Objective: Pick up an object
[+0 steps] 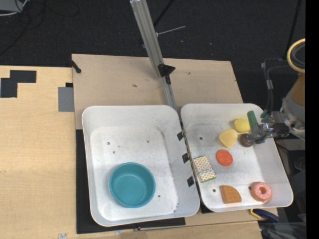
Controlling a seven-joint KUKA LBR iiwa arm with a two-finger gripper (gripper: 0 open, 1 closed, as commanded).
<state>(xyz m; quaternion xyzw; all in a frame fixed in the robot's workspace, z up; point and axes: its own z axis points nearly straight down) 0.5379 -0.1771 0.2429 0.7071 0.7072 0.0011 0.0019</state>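
Observation:
The right bin (pixel 259 183) holds several small objects. A yellow wedge (pixel 228 138) and a yellow ball (pixel 242 125) lie at its upper right, with a green stick (pixel 251 119) next to the ball. An orange-red disc (pixel 224 158) sits near the middle, a patterned block (pixel 204 168) at the left wall, a brown cookie-like piece (pixel 230 194) and a pink donut (pixel 260 191) at the front. My gripper (pixel 250 138) reaches in from the right, low over the bin just right of the yellow wedge, its tip over a dark round piece (pixel 245 141).
The left bin (pixel 99 128) holds a teal bowl (pixel 132 184) at its front. A metal rail (pixel 149 34) slants down from the top toward the gap between the bins. The arm's body (pixel 299 98) stands at the right edge.

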